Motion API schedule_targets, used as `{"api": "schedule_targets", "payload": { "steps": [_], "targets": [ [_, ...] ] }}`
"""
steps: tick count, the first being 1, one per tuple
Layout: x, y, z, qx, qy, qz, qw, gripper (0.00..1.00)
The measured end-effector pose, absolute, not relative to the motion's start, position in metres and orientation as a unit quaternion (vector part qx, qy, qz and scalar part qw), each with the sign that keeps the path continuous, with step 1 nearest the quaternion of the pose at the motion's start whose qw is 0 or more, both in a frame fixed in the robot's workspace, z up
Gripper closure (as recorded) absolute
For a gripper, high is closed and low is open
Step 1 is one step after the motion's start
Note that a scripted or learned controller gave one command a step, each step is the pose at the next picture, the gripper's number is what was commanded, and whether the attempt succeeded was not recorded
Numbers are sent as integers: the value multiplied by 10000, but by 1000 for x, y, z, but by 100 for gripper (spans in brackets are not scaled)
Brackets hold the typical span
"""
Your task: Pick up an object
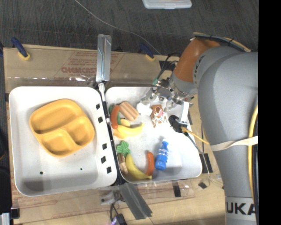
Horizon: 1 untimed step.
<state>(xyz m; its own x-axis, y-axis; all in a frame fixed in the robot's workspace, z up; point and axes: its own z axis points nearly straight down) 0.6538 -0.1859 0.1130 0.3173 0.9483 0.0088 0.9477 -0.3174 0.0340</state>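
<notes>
One frosted pastry (157,115) — just below the gripper (160,97).

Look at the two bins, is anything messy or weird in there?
Nothing looks broken or spilled. The right bin is just crowded: toy foods lie jumbled along its left side, and a blue bottle lies on its side. The yellow tray sits askew in the left bin. The gripper hangs over the right bin's top edge.

Dark ribbed floor (52,19) – brown bench top (57,61), blue clamps (20,48), white tray (167,4) at top
</notes>
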Motion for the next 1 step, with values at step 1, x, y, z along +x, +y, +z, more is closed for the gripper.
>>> {"api": "schedule_targets", "payload": {
  "steps": [1],
  "targets": [
    [639,-176,113,7719,6354,147,132,0]
  ]
}}
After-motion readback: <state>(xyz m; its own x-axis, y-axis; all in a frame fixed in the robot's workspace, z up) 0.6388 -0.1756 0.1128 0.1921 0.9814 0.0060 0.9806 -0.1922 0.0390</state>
